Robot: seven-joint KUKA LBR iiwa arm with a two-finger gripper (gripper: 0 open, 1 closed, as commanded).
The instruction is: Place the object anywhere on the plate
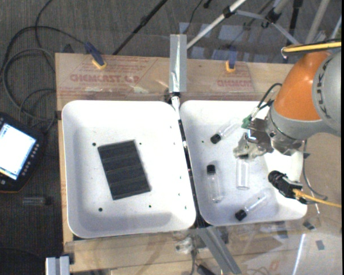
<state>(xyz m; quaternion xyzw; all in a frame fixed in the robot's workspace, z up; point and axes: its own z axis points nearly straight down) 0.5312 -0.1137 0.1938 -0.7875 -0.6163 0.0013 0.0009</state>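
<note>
Gripper [247, 148] is hovering in right bin [203, 113], directly above a clear vial [242, 173]; finger state is reading unclear.

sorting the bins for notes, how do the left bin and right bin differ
The left bin holds one flat dark ridged plate, lying at a slight angle; the right bin holds several small clear vials with black caps, such as one, scattered at different angles. The gripper hangs over the right bin, not the left bin. Both are shallow, white and side by side.
</note>
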